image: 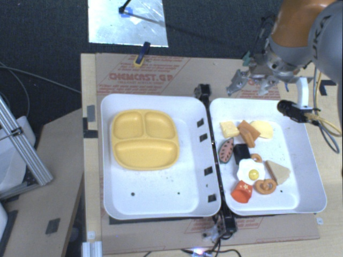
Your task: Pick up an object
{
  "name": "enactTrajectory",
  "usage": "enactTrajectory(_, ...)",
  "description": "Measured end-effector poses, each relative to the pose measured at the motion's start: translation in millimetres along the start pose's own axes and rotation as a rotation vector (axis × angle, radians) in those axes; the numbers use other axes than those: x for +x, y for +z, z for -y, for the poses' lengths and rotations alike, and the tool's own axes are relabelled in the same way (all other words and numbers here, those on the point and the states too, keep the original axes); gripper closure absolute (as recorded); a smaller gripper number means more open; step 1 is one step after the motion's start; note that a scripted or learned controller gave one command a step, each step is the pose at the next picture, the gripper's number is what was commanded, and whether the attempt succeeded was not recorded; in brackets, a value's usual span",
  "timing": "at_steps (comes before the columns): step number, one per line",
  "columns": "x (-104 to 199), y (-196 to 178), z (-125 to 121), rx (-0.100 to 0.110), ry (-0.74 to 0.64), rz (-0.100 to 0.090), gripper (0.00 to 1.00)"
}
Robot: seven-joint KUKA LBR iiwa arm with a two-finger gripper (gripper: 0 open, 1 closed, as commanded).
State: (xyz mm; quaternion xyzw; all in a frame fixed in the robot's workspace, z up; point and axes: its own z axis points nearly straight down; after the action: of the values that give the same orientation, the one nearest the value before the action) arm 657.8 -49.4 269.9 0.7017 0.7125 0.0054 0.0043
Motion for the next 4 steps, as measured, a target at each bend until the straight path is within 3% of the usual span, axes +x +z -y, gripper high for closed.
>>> enactTrajectory(1,64.5,27.0,112.1,0.022,0.005,-0.003,0.0)
enactTrajectory(2,59.8,14.5,106.8,0.01,0.011,0.001,1.0)
enactTrajectory(3,163.0,47.9,126.9,0.016,0.003,-0.002,1.0)
enactTrajectory(4,242.1,-94.7,131.1,-0.001,0.001,-0.007,1.0)
